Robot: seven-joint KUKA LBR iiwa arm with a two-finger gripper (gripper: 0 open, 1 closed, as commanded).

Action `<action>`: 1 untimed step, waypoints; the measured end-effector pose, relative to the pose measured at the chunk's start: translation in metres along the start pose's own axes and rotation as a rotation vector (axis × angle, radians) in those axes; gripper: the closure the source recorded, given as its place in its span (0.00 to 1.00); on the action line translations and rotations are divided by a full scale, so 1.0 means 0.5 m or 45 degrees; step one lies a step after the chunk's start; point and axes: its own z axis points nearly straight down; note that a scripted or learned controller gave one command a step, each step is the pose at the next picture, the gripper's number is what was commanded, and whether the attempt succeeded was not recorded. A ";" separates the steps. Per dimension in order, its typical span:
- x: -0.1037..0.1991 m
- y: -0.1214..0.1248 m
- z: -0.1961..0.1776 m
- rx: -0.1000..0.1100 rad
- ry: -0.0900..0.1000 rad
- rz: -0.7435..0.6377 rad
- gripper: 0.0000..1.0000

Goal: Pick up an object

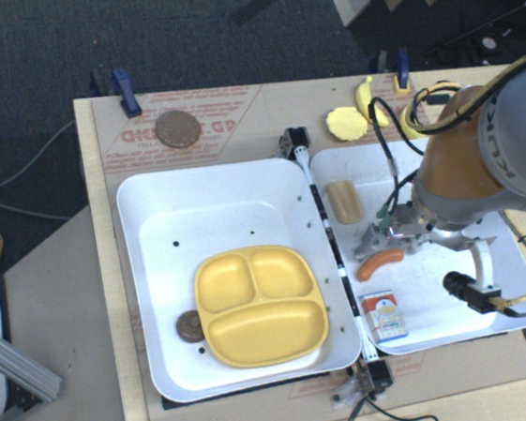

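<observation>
Fingers of the gripper (386, 235) were seen low over the right bin (513, 291), but whether they stood apart or together could not be told, and nothing was seen held between them. The likeliest target, an orange sausage-shaped piece (381, 261), was found lying on the right bin's floor just below the gripper, near the wall shared with the left bin (147, 265). Its long axis was laid almost across the view, the right end tipped slightly upward. It was judged to be a light toy, smooth and rounded, apt to roll or slip; a hold across its middle, at right angles to its length, was judged best. A tan block (343, 201) was seen further up the same bin, and a small printed box (385, 317) nearer the lower edge. In the left bin a yellow divided tray (260, 304) was placed, with a brown disc (190, 327) touching its left edge.
</observation>
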 end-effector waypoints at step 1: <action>-0.001 0.005 -0.021 -0.008 -0.002 0.001 1.00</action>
